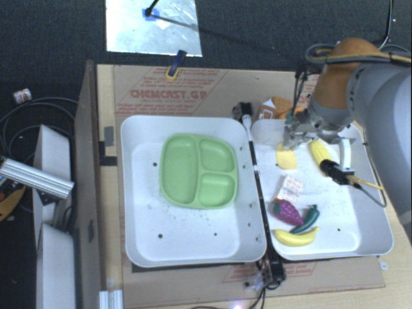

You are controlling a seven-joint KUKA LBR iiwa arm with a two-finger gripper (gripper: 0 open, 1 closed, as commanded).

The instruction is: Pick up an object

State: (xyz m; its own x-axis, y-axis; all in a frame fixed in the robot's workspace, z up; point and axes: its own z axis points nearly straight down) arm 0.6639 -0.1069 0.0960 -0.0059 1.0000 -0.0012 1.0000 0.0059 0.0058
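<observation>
Gripper: the two-finger gripper hangs over the far part of the right-hand shallow white bin; whether it is apart or together cannot be told from this view.
Nearest thing: a pale yellow, blocky piece lies in that bin just in front of the gripper, close under it but not seen to be held; it looks roughly square, with no clear long axis.
Corn: a yellow toy corn cob lies just right of the block, its long axis slanting from far-left to near-right.
Mid bin: a small pink-and-white patterned packet.
Near end: a purple bunch of toy grapes, a dark green toy pepper beside it, and a yellow toy banana lying crosswise, its tips curving upward.
Left bin: the other white bin holds a light green divided plastic plate.
</observation>
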